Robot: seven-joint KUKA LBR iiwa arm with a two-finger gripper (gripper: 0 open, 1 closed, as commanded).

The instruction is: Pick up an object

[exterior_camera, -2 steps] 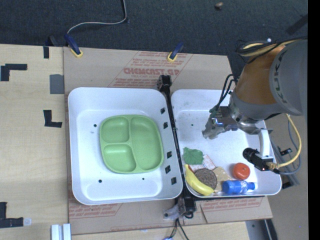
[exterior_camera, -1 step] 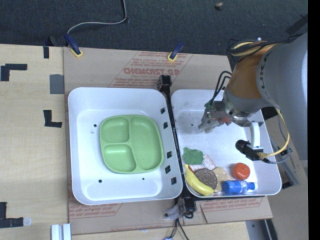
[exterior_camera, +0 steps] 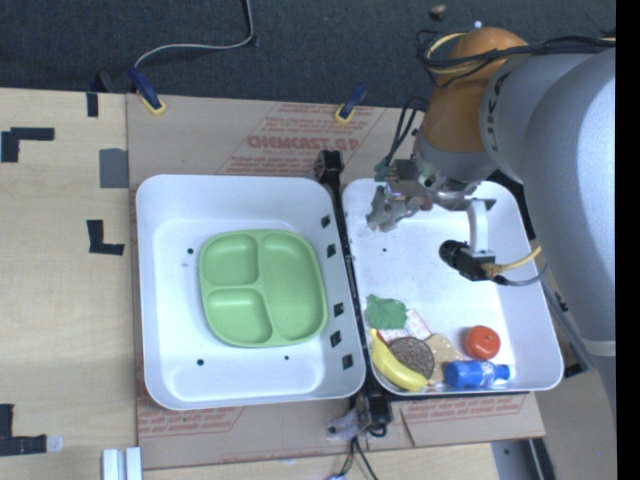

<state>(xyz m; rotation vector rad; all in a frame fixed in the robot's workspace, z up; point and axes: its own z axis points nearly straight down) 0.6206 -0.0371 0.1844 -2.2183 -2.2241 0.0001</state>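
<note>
Nearest to me, heaped in the front corner of the right bin (exterior_camera: 520,218), lie the things there are to pick: a banana (exterior_camera: 393,365), a dark speckled round piece (exterior_camera: 411,354) just behind it, a blue bottle-like thing (exterior_camera: 474,374) lying on its side, an orange-red cap-shaped piece (exterior_camera: 483,342) just past that, and a crumpled green leafy item (exterior_camera: 386,312) a little further into the bin. Across the divider from that bin, the left bin (exterior_camera: 160,208) holds a green divided plate (exterior_camera: 263,287). At the far end of the right bin, well apart from the heap, the pincer (exterior_camera: 385,215) hangs over bare white floor with nothing between its tips; whether they are spread or pressed together I cannot tell from here. I would judge this the approach step, nothing chosen yet. The next move calls for travelling toward the heap, settling over one piece that stands a little free, perhaps the orange-red one, and descending squarely on it.
</note>
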